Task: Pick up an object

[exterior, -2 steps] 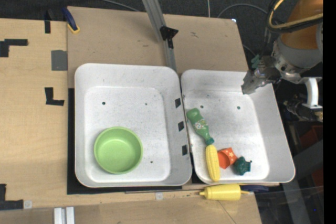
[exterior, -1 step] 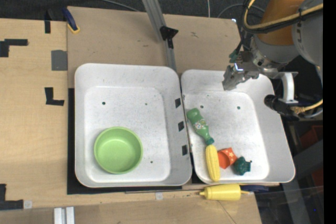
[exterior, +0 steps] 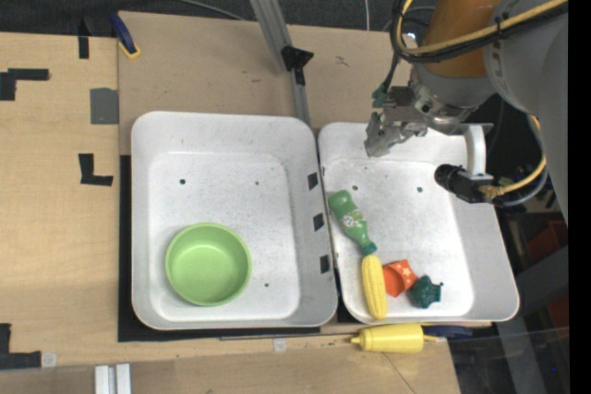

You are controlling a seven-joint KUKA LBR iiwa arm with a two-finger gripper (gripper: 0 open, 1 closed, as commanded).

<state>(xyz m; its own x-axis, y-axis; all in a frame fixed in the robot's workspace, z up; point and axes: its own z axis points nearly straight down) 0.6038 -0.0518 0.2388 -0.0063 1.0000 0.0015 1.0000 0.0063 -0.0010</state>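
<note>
Objects for picking lie in the right bin (exterior: 480,286), gathered toward its near side: a green bottle (exterior: 351,220) lies at a slant near the bin's left wall, with a yellow corn cob (exterior: 373,286) just below its near end. An orange piece (exterior: 399,278) sits touching the corn's right side, and a small dark green toy (exterior: 426,292) rests just right of that. The gripper (exterior: 380,140) hangs over the far left corner of this bin, well apart from the items; whether its claw is wide or narrow cannot be told. The left bin (exterior: 222,138) holds a green bowl (exterior: 209,264) in its near left part. A yellow bottle (exterior: 391,339) lies on the bench just outside the right bin's near rim.
</note>
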